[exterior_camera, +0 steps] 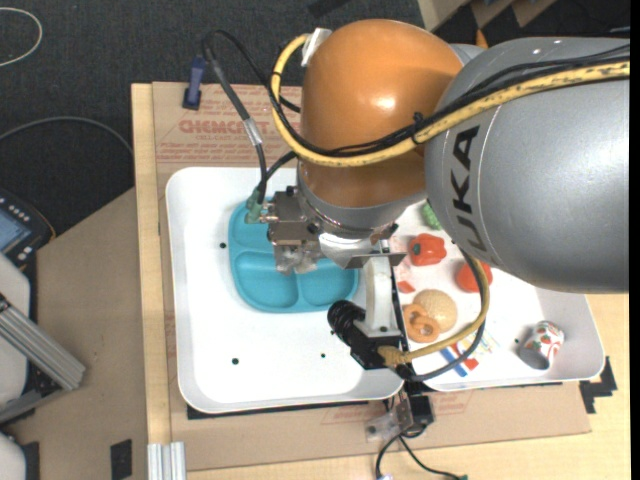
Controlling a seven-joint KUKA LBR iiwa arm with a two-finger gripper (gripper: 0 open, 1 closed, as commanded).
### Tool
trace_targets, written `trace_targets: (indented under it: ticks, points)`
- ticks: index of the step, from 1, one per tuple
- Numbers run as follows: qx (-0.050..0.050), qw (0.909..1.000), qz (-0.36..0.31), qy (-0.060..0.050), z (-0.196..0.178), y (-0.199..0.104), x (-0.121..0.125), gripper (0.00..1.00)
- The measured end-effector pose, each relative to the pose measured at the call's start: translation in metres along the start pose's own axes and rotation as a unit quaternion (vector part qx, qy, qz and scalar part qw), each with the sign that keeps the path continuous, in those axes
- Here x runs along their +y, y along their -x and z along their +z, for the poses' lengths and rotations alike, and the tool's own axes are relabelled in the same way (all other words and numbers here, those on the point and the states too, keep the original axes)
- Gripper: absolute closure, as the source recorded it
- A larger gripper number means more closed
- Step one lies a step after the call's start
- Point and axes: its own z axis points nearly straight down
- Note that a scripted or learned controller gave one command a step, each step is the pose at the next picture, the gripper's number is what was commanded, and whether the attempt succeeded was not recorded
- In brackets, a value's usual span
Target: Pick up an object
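Note:
A light blue divided dish (262,268) lies in the left bin (205,308), toward its right side. My gripper (292,252) hangs right over the dish's upper right part, under the orange band of the wrist; the arm hides its lower end. In the right bin (575,368) lie a red pepper-like toy (428,250), a beige round object (432,313), an orange piece (469,277) and a small white, red and grey object (541,342). A bit of green (430,214) peeks out from under the arm.
The big grey arm covers the far part of the right bin. A black cable fitting (358,336) hangs over the wall between the bins. Both bins rest on a brown board (160,168); a blue clip (194,83) lies at its far left.

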Motion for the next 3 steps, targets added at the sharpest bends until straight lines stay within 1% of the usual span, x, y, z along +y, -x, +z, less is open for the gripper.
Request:
trace_targets:
  ticks: [1,2,3]
  points:
    - [0.004,0.9999,0.001,0.01,-0.112,0.053,0.001,1.0]
    - [0.004,1.0,-0.005,0.007,-0.144,-0.001,-0.001,1.0]
    - [0.001,1.0,-0.003,0.002,-0.126,-0.019,-0.001,1.0]
